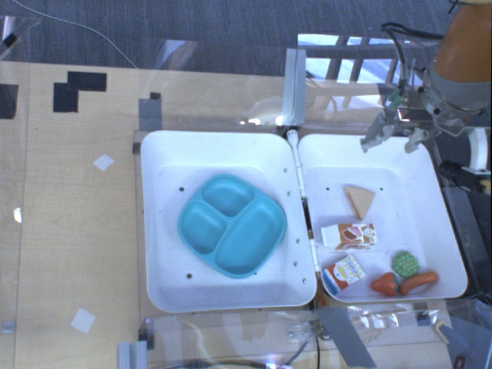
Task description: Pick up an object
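Grey metal fingers of the claw (393, 134) are seen spread apart and released, with nothing between them, poised over the far edge of the right bin (450, 229) near its far right corner. Above the claw, the orange band (463, 35) of the arm is noted at the upper right of the view, with black cables looped beside it. Inside the right bin, a tan wedge (360, 201) is found lying flat near the middle of the floor, well apart from the claw. Nearer the front edge, a small white carton with a brown print (349, 236) is laid on its side, and a second small carton with a yellow and blue print (344, 272) is tilted against the front left corner. Along the front edge toward the right corner, a green round item (405, 264) is seen just beside a red-orange sausage-shaped item (419, 281), and a red rounded item (384, 284) is touching or nearly touching them; the exact contact cannot be told. In the left bin (161, 167), a blue divided plate (232, 224) with three compartments is set near the middle, turned at an angle to the bin's edges. Both bins are carried side by side on a pale wooden bench (69, 206), with black squares marked near its far left corner.
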`<state>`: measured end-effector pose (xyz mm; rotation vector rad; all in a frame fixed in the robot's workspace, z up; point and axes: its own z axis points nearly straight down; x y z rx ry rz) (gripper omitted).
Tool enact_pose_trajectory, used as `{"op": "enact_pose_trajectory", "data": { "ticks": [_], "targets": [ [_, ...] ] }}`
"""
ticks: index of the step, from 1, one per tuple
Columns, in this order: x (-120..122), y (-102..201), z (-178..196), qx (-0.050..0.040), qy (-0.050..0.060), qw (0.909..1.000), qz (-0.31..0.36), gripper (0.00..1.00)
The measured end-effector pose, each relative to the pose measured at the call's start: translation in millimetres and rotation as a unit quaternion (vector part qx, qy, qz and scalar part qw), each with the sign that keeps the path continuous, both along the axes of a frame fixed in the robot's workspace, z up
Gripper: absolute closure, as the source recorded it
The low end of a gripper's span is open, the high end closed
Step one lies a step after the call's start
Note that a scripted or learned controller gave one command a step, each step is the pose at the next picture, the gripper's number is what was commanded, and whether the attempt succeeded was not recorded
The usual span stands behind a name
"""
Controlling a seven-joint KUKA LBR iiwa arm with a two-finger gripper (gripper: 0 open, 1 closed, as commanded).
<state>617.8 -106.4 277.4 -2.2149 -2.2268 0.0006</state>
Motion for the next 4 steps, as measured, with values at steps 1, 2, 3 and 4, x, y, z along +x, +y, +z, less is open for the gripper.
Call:
{"op": "enact_pose_trajectory", "data": {
  "ticks": [1,2,3,4],
  "targets": [
    [-25,-2,-125,0.0000,0.000,0.9998,-0.020,0.00],
    [-8,-9,-189,-0.0009,-0.005,0.9998,-0.018,0.00],
    [6,-42,-127,-0.0008,-0.003,0.9955,0.094,0.00],
    [-27,9,-189,-0.0012,-0.006,0.9933,0.116,0.00]
  ]
}}
